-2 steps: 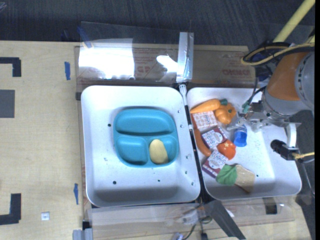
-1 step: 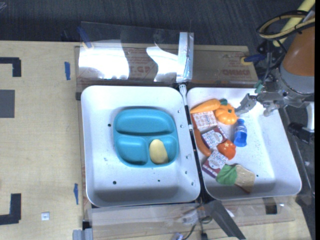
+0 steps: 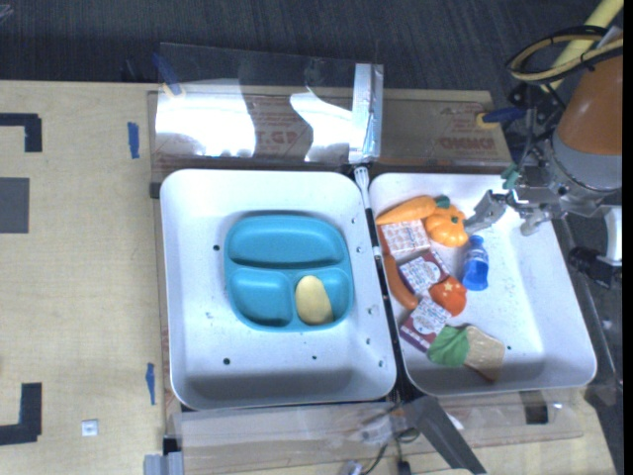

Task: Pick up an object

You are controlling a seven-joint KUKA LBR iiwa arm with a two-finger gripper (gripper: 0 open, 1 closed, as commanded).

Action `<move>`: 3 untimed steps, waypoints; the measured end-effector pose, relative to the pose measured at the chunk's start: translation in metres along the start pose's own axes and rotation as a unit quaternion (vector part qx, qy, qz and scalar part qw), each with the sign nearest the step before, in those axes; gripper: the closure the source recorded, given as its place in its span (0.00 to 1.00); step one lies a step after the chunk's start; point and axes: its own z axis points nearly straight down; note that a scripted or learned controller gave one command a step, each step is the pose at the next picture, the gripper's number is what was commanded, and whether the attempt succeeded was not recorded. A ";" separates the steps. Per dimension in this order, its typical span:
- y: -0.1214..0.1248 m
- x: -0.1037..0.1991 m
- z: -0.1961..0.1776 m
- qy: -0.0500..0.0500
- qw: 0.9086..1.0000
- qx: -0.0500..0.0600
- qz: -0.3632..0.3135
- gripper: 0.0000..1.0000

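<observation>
The gripper (image 3: pixel 514 209) hangs over the far right corner of the right bin (image 3: pixel 554 315), and its fingers are spread with nothing between them. Nothing is picked up yet, so I judge the task is only at its beginning. The things to take lie along the left side of this bin: an orange toy (image 3: pixel 447 228), a small blue bottle (image 3: pixel 476 265) and some packets (image 3: pixel 404 237). The bottle is nearest. In the left bin (image 3: pixel 188 265) a blue tray (image 3: pixel 267 255) carries a yellow egg (image 3: pixel 313 299).

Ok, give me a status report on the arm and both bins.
Gripper over right bin, fingers spread, nothing held. Toy pile at its left side. Yellow egg in blue tray.
</observation>
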 end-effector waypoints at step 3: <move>-0.009 -0.016 0.114 -0.002 0.999 -0.005 -0.032 1.00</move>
